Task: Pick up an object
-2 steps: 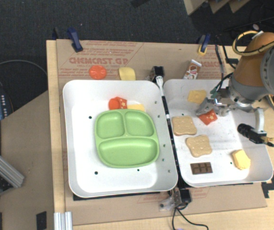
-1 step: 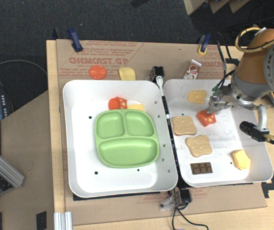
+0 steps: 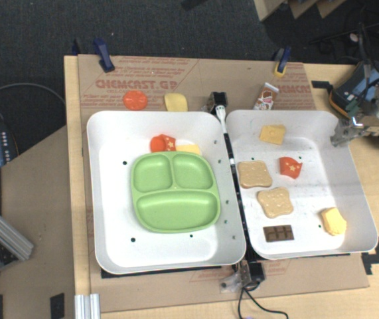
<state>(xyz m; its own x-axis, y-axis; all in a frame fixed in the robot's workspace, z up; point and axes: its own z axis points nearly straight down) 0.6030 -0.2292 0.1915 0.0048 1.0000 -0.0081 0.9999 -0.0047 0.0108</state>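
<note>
The right white bin [image 3: 355, 198] holds a yellow cheese square [image 3: 272, 134], a red strawberry piece [image 3: 290, 167], two toast slices [image 3: 253, 174] [image 3: 275, 202], a brown chocolate bar [image 3: 279, 233] and a yellow lump [image 3: 333, 221]. My gripper [image 3: 343, 135] hangs over the bin's upper right rim, well to the right of the cheese square and above the strawberry piece. Nothing shows in its grasp. The grey arm with its orange band [image 3: 339, 102] enters from the right edge.
The left bin [image 3: 106, 198] carries a green divided plate [image 3: 174, 191], with a red piece [image 3: 162, 143] and a yellow piece [image 3: 189, 149] behind it. On the board beyond the bins lie an orange disc [image 3: 135, 100], a yellow chunk [image 3: 175, 102] and a small carton [image 3: 265, 98].
</note>
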